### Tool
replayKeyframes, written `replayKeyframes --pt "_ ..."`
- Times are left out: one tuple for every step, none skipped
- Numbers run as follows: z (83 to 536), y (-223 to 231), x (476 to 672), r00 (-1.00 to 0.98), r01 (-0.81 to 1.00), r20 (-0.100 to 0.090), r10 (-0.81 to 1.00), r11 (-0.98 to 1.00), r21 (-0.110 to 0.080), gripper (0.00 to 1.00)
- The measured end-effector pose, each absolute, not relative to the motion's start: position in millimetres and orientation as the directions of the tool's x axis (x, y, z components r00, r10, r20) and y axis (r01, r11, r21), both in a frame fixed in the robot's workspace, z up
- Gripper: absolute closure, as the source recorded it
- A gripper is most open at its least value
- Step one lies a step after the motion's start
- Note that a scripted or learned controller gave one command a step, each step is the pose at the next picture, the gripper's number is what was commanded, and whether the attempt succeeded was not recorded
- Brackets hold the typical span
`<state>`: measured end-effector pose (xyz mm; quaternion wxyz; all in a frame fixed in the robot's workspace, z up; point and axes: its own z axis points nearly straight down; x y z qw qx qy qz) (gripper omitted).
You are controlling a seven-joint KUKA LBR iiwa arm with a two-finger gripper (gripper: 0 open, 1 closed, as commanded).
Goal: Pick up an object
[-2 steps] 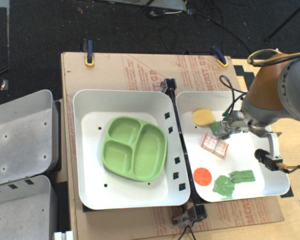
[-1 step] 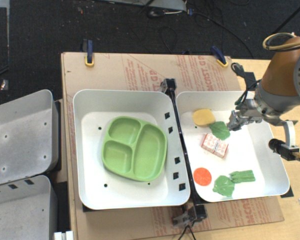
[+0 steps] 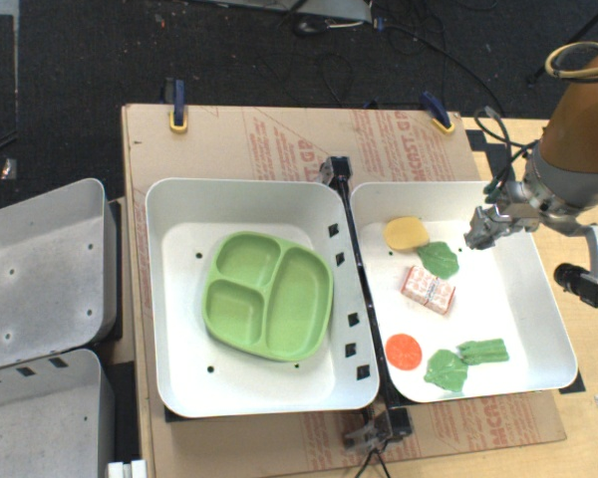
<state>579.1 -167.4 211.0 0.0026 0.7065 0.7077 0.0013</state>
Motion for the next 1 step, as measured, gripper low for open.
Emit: replayKeyframes --pt "264.6 -167.6 580.5 -0.002 1.0 -0.002 1.0 0.003 0.006 1.0"
